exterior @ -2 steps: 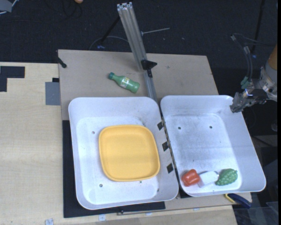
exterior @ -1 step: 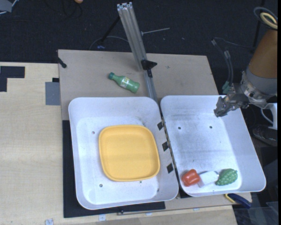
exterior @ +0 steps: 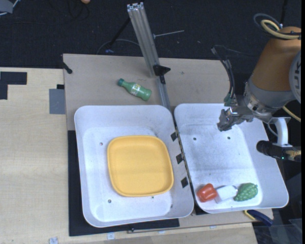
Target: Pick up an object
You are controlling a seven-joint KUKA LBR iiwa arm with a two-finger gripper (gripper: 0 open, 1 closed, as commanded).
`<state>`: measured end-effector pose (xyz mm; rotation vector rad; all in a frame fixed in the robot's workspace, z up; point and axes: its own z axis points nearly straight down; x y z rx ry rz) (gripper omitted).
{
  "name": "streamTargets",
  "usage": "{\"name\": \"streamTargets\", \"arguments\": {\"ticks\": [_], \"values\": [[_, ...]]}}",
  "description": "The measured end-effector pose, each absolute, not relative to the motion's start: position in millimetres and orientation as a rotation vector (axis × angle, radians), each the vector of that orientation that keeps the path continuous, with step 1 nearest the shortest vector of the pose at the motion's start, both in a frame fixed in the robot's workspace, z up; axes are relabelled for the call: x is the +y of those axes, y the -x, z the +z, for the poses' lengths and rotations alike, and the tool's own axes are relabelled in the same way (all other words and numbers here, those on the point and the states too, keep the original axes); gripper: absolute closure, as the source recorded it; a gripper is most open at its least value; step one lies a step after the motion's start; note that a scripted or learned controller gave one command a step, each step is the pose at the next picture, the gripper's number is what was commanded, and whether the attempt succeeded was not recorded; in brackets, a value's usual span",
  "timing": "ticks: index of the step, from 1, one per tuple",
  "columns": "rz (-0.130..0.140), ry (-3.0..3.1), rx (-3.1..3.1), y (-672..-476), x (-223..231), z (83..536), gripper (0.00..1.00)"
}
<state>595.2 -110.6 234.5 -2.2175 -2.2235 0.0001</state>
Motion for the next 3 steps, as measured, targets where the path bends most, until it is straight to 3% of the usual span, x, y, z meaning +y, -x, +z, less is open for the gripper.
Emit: {"name": "streamTargets", "arguments": {"ticks": [3], "values": [[0.0, 2.218, -2.224, -569.3, 30.9, 236.6, 1.0]]}}
